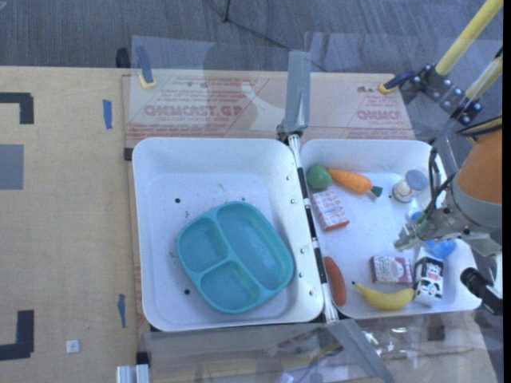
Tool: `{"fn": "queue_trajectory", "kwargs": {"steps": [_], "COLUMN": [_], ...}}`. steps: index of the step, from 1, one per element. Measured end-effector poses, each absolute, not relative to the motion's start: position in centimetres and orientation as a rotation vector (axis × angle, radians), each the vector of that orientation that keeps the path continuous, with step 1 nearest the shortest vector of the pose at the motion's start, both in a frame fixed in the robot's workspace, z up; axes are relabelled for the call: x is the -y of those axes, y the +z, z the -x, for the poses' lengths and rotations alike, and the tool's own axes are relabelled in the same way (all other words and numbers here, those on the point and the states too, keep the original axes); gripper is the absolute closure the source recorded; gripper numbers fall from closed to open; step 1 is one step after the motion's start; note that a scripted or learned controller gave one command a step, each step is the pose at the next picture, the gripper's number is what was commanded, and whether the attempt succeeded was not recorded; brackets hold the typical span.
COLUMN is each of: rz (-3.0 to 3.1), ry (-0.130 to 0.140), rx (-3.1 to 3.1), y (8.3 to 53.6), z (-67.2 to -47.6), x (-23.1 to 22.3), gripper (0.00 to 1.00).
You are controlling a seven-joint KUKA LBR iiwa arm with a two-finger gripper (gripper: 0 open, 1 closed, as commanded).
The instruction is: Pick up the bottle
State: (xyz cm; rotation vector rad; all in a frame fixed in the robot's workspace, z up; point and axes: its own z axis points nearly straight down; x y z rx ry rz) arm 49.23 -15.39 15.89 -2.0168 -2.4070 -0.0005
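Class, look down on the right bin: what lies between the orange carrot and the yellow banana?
In the camera view, between the orange carrot and yellow banana lies bare white bin floor; the red-and-white packet sits just left of that line.

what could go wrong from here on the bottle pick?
1. The gripper sits over the bottle, which is mostly hidden beneath it, so the grasp may miss or only clip the cap.
2. The cow-print carton and pink box lie close by; closing or lifting may knock them.
3. The bottle is near the bin's right wall, leaving little room.
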Motion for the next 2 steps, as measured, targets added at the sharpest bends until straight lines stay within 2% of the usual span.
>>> {"fn": "queue_trajectory", "kwargs": {"steps": [1, 2], "rz": [2.243, 2.401], "ry": [-0.001, 0.001], "rx": [2.203, 2.024], "y": [25.4, 18.6], "z": [-51.4, -49.8], "x": [15.0, 12.7], "gripper": [1.00, 1.00]}}
